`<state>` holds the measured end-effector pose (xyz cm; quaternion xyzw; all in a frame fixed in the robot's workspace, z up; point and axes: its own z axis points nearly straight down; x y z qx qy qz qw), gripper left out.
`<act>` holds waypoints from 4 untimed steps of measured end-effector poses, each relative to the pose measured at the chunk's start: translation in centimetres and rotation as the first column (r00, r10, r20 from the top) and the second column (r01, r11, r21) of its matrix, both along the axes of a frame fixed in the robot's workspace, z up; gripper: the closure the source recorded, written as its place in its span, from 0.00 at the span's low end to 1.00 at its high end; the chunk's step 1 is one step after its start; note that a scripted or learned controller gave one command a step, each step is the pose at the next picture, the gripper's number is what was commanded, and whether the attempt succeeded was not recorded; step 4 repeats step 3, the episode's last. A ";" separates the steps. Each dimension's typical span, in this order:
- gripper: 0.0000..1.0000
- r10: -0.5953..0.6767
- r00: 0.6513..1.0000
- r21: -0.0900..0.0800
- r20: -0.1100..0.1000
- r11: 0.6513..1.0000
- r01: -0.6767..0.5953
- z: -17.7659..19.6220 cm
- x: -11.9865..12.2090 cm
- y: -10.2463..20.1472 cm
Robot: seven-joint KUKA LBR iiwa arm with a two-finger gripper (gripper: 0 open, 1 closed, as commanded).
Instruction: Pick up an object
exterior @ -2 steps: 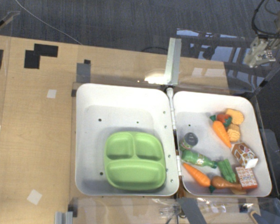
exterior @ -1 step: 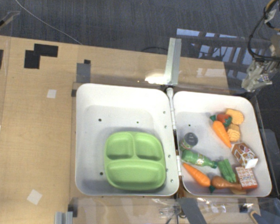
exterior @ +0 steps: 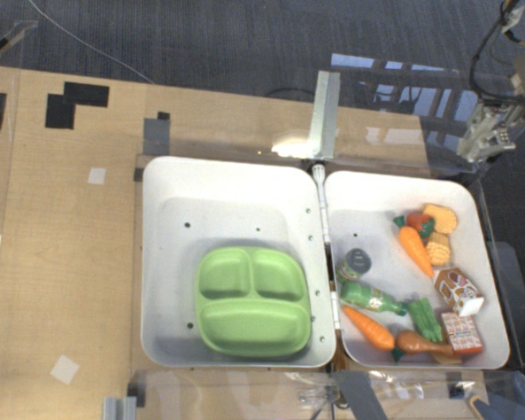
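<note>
My gripper (exterior: 485, 138) hangs at the top right, beyond the far corner of the right bin (exterior: 370, 198) and above none of its contents. The right bin holds several toy foods: an orange carrot (exterior: 414, 248) with yellow corn pieces (exterior: 440, 219) by it, a brown and white carton (exterior: 457, 292), a red box (exterior: 462, 333), a green bottle (exterior: 371, 298), a second carrot (exterior: 368, 327), a green vegetable (exterior: 426, 319) and a dark round lid (exterior: 357, 260). Nothing is in the gripper's grasp that I can see.
The left bin (exterior: 174, 208) holds a green divided plate (exterior: 252, 300) in its near half. A metal post (exterior: 325, 115) stands behind the seam between the bins. Cables (exterior: 485, 50) hang near the arm at the top right.
</note>
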<state>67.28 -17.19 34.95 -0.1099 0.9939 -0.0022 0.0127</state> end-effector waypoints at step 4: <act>1.00 0.003 0.999 -0.003 0.039 1.000 -0.003 4.4 0.6 0.3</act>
